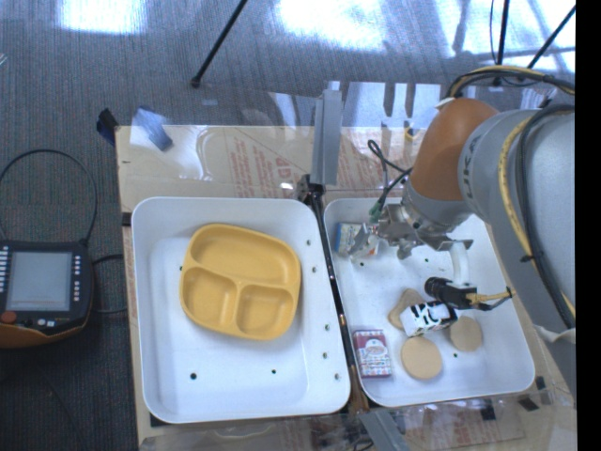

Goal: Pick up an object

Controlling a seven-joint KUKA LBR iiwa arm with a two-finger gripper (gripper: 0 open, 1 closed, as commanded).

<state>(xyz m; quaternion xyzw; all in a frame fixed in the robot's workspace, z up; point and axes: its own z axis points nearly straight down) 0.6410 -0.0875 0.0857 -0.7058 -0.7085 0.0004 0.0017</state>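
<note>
In the right bin [507,369], my gripper [375,241] hangs low over the upper left corner. It is right beside a small blue and white packet [349,239] and seems to touch its right side. Further down the bin lie a black and white cow-patterned item [427,318], a tan piece [408,301], two tan round discs [422,357] [466,334] and a small red box [373,353]. The grey arm with its orange band [451,153] covers the bin's upper right part.
The left bin [160,365] holds a yellow divided plate [240,280]. A raised divider [327,261] runs between the bins. A black cable [460,294] trails from the wrist over the right bin. A teach pendant [42,285] lies off the bench at left.
</note>
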